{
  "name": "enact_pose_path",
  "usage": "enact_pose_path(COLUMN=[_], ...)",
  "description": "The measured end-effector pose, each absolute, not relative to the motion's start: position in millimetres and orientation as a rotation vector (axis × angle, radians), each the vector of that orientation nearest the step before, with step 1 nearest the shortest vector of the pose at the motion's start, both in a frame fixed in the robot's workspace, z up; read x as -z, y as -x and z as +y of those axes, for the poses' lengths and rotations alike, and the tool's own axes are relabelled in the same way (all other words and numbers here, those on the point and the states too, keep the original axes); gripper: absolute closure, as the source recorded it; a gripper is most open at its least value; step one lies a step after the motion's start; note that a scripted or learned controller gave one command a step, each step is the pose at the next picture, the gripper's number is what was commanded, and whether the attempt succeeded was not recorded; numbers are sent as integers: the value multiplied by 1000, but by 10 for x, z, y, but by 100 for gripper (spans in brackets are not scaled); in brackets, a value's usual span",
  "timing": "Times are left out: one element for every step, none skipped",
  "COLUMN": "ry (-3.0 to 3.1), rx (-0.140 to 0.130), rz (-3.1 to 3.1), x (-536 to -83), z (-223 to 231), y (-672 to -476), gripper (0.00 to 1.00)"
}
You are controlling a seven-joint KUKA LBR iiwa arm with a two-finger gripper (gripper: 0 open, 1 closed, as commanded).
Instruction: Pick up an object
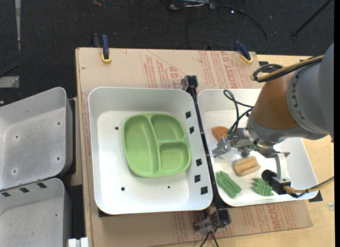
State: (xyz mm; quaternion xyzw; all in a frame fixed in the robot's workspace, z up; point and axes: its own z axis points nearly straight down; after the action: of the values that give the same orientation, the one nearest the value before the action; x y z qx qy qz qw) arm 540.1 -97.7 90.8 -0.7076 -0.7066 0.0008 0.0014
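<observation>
Arm: the grey arm comes in from the right edge of the view and bends down over the right bin; its orange band sits just above the wrist.
Gripper: the gripper hangs low over the middle of the right bin, near the bin's left wall. I see metal parts at its tip, but I cannot tell if they are apart or together, and I see nothing clearly between them.
Orange piece: a small orange object lies just beside the gripper, toward the bin's far left part. Whether the gripper touches it is not clear.
Tan block: a tan block lies near the bin's middle, just below the wrist.
Green items: a dark green long item lies near the bin's near-left corner; a second green item with ridges lies beside it, toward the near edge.
Left bin: the left bin holds a light green divided plate with three compartments, lying flat in the middle.
Hidden: the wrist and cables cover the far right part of the right bin. A black part near the ridged green item is hard to identify.
Desk: both bins stand side by side on the brown desk.
</observation>
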Motion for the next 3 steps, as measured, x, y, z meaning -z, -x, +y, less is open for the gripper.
enact_pose_path(ry=[2224,2222,2224], rx=[0,4,5], rz=[-2217,-2226,-2228], x=[-1020,-1485,-2076], z=[-978,-1015,-1093], y=[-5406,-5493,-5557], gripper=[100,100,100])
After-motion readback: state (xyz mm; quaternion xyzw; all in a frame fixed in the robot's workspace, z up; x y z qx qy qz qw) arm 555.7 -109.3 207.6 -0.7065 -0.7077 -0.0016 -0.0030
